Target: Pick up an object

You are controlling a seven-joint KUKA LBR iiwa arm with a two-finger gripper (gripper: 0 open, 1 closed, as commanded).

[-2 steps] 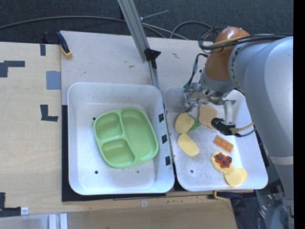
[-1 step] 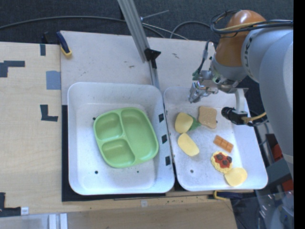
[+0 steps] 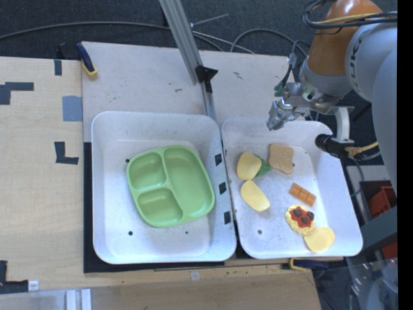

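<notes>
- Left bin [image 3: 103,173]: white, faint dark specks on floor.
- Right bin [image 3: 342,192]: white, same speckling.
- Tray [image 3: 170,186]: light green, uniform, no pattern.
- Toast [image 3: 281,158]: tan, darker brown edge.
- Two yellow pieces, upper [image 3: 248,166] and lower [image 3: 255,196]: plain yellow; a green bit shows beside the upper one.
- Bar [image 3: 302,194]: orange.
- Pizza [image 3: 301,218]: yellow base, red with dark spots on top.
- Disc [image 3: 319,239]: pale yellow.
- Arm [image 3: 368,50]: grey, with orange band [image 3: 345,11].
- Gripper [image 3: 279,118]: grey metal.
- Bench [image 3: 142,82]: off-white with dark scuffs; light wood panel [image 3: 32,173] at left bearing grey and black tape marks.
- Clamp [image 3: 87,60]: blue and yellow.
</notes>
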